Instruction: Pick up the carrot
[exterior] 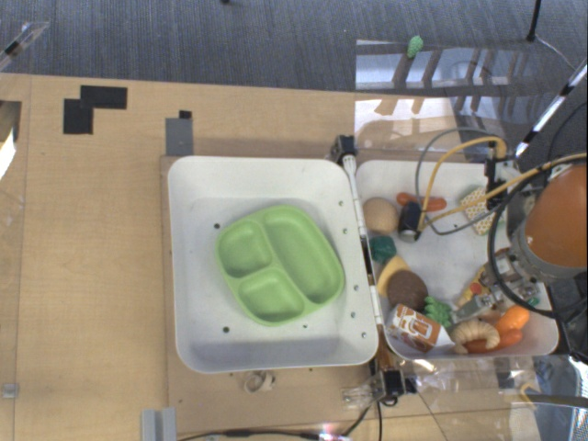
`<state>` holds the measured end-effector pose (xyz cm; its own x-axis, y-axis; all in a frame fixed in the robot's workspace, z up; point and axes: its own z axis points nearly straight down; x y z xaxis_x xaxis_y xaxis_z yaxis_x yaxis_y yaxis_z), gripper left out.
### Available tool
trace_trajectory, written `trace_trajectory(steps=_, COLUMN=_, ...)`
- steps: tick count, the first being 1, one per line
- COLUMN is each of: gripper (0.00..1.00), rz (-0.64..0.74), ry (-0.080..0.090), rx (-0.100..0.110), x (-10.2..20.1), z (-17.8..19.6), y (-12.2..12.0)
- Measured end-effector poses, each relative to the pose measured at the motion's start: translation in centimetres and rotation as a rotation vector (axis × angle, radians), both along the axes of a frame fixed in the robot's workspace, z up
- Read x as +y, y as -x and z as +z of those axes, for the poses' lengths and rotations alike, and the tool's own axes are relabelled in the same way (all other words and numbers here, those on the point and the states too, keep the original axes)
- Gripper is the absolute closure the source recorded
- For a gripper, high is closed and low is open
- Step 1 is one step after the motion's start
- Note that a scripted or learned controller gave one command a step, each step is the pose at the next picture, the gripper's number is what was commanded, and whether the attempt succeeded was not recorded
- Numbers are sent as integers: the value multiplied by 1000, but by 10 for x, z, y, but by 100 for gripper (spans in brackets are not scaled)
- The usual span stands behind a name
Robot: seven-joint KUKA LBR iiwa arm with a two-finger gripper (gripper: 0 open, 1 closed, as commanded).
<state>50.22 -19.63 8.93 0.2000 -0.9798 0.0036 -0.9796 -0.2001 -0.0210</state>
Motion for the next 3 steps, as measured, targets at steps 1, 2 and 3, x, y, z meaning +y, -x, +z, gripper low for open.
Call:
trace_trajectory(steps=1, gripper=100, rz=1, ry=0, rx=-9, x=2, z=13, y=-4)
trace_trajectory(steps=2, gripper=100, rz=-98, ry=-6, rx=14, x=74, z=26, y=12)
trace_trajectory(steps=3, gripper=100, rz=432, ry=4, rx=12, x=18, z=16, y=-36)
